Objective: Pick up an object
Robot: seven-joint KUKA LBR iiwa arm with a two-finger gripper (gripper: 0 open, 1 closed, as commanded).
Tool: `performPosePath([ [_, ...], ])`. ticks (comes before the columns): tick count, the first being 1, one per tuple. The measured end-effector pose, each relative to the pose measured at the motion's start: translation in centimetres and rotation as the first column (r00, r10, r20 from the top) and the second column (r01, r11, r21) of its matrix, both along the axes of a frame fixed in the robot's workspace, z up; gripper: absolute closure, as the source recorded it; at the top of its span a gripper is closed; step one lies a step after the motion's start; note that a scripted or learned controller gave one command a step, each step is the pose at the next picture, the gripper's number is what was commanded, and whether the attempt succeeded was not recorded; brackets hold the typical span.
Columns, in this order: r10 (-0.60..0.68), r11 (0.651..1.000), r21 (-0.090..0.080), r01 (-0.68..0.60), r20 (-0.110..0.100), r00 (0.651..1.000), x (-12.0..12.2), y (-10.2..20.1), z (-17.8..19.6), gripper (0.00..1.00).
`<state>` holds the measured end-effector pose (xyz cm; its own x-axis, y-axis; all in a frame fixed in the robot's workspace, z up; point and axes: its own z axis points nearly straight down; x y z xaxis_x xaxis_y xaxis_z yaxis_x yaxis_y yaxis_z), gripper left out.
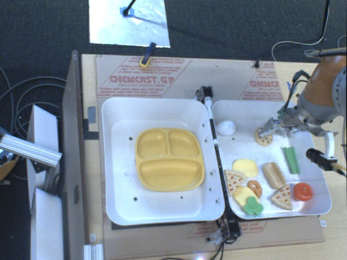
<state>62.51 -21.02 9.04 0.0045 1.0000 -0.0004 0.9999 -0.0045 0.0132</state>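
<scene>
grey arm (pixel 320 104), orange band (pixel 325 75) above wrist; thin metal pincer (pixel 269 128), dark cables

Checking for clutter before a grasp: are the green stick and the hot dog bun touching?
Apart. The camera view shows bare white bin floor between the green stick and the hot dog bun.

A brown board (pixel 179 75) printed with red letters lies on the bench under the two bins. At its far edge, left of the middle, rests a small yellow and blue clamp (pixel 146 57). Beyond that, on the dark carpet, lies a shiny silver sheet (pixel 129 15) with a thin black rod slanting across it. Black cables (pixel 21 99) loop on the floor to the left, and a white cable (pixel 303 42) curls at the far right. A white box (pixel 46 210) with a metal bar (pixel 30 149) across it sits at the near left.
</scene>
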Motion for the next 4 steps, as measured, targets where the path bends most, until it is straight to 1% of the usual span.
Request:
performPosePath([
  [1, 0.004, 1.000, 0.001, -0.004, -0.014, 1.000, -5.8, 0.5, -0.6, 0.00],
  [2, 0.003, 1.000, 0.002, -0.003, -0.017, 1.000, -12.7, 1.6, -0.6, 0.00],
  [3, 0.008, 1.000, -0.004, -0.008, 0.000, 1.000, -13.7, 1.7, 13.2, 0.00],
  [4, 0.005, 1.000, 0.001, -0.005, -0.015, 1.000, -13.9, 1.2, 8.1, 0.00],
])
